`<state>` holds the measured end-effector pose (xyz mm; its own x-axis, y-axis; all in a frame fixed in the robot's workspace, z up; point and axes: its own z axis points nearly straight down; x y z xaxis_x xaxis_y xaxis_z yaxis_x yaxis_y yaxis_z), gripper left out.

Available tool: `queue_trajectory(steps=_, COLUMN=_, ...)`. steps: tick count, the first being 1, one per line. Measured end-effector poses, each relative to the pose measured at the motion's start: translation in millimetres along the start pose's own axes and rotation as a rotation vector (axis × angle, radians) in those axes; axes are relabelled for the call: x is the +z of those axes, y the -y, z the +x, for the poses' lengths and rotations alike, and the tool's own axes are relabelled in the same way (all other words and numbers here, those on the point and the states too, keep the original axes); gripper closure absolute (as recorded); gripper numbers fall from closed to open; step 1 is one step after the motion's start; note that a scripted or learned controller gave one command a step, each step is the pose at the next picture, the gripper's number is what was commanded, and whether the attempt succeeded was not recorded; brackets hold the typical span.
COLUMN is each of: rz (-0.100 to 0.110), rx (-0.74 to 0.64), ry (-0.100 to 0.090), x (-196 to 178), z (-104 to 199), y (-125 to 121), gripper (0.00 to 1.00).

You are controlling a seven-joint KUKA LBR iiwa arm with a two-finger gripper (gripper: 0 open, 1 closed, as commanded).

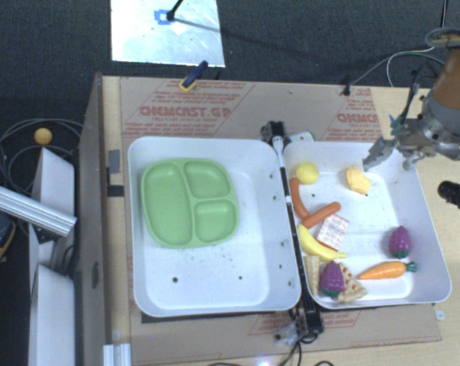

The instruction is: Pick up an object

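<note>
My gripper (391, 157) hangs over the far right part of the right bin (432, 227), open with nothing between its fingers. Just below its left finger lies a small yellow toy (357, 180), apart from it. Further in the bin lie a lemon (307, 174), two orange sausages (294, 196) (321, 214), a red and white packet (334, 231), a banana (316, 245), a purple fruit (399, 241), a carrot (382, 270) and a purple grape bunch (332, 277) on a pizza slice (354, 290).
The left bin (214, 288) holds a green divided plate (189, 202). A black divider (287, 204) runs between the bins. Cables trail near the arm at the top right. Cardboard (191, 109) lies under both bins.
</note>
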<state>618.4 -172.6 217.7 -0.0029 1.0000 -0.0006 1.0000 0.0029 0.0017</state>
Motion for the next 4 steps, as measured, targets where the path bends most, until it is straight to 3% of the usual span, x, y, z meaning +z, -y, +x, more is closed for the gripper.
queue_trajectory(steps=1, rz=0.003, rx=-0.002, ry=-0.001, x=88.8, z=45.9, y=32.7, gripper=0.0)
queue_trajectory(steps=2, rz=0.002, rx=-0.001, ry=-0.001, x=133.5, z=74.6, y=25.6, gripper=0.0)
queue_trajectory(steps=3, rz=-0.001, rx=-0.002, ry=-0.001, x=122.8, z=74.3, y=24.7, gripper=1.0)
queue_trajectory(steps=4, rz=-0.003, rx=-0.002, ry=-0.001, x=32.2, z=132.1, y=12.2, gripper=1.0)
